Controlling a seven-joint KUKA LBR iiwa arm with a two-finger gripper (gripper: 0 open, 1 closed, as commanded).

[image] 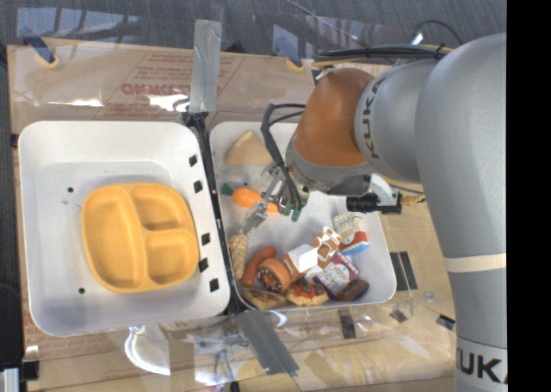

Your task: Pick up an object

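Note:
My gripper [274, 214] hangs over the middle of the right bin [379, 274] with its fingers apart. One finger [255, 220] points down-left and the other [293, 208] sits to the right. An orange carrot-like toy [245, 196] lies on the bin floor at the gripper's left, and its right end reaches in between the fingers. I see nothing lifted or clamped.
A beige wedge [247, 151] lies at the right bin's back left. Several toy foods crowd its front: a brown donut [274, 274], small cartons [331, 248] and a corn cob [237, 252]. The left bin [52, 149] holds a yellow divided plate [138, 235].

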